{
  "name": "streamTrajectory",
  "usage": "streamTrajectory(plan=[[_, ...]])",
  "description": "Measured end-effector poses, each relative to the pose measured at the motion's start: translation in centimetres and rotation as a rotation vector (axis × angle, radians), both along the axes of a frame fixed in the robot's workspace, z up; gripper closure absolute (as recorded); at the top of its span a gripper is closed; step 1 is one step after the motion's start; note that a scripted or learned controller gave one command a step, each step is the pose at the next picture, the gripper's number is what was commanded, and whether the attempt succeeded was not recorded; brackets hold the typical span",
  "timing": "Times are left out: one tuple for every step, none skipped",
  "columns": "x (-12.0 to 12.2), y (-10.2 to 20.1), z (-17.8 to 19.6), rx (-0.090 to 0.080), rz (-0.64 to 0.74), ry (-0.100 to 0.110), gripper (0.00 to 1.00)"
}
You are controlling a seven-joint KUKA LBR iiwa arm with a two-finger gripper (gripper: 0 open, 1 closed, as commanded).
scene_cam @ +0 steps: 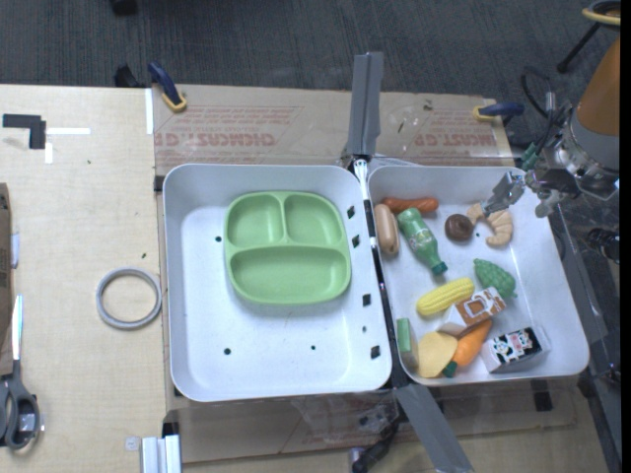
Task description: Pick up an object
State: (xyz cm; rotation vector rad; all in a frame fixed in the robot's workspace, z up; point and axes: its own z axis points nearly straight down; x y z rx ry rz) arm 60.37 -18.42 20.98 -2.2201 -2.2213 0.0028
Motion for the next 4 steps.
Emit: streamTrajectory(plan=[[0.9, 6.5, -6.9, 0.001, 0.056, 0.002, 0.0], [-1.8, 9.1, -10.9, 0.0, 0.017, 0.001, 0.0], [-1.9, 8.9, -10.1, 0.001, 0.012, 0.005, 1.0], [4.5, 14.2, -2.8, -0.005, -0.021, 0.046, 1.0]])
